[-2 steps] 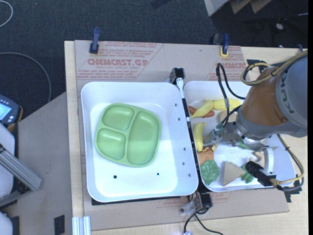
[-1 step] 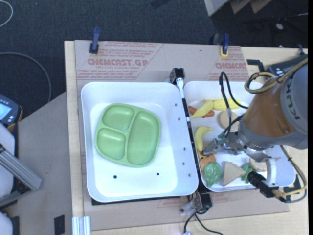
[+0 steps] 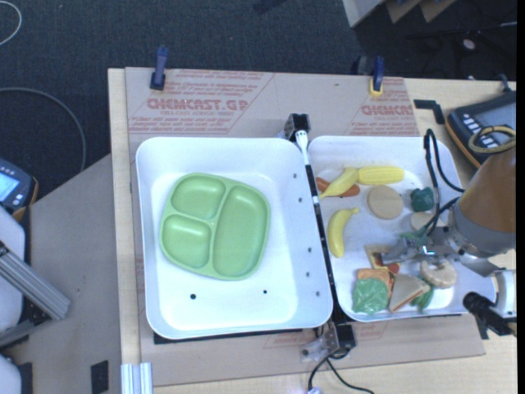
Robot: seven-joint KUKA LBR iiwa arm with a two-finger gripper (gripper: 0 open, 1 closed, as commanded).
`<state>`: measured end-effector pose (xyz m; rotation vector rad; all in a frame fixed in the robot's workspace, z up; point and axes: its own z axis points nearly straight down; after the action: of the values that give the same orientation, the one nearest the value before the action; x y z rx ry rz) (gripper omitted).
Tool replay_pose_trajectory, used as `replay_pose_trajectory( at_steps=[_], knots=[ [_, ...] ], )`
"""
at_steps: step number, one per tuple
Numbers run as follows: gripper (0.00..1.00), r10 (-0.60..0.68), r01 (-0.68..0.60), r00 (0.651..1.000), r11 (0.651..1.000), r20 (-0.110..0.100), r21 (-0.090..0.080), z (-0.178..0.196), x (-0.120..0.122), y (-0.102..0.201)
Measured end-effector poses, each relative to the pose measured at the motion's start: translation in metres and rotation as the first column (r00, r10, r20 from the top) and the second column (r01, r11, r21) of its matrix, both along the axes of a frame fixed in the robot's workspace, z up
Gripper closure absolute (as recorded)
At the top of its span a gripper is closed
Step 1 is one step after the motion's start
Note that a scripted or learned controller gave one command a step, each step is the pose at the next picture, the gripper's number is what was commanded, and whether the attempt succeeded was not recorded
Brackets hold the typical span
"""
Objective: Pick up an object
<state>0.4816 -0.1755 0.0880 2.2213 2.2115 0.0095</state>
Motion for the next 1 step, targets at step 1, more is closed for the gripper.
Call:
replay_pose_trajectory(
  at_steps=[1],
  knots=[
    [0.0,0.009,-0.009,1.0,1.0,-0.001,-0.003,0.0004,0.0735,0.0311]
  ],
)
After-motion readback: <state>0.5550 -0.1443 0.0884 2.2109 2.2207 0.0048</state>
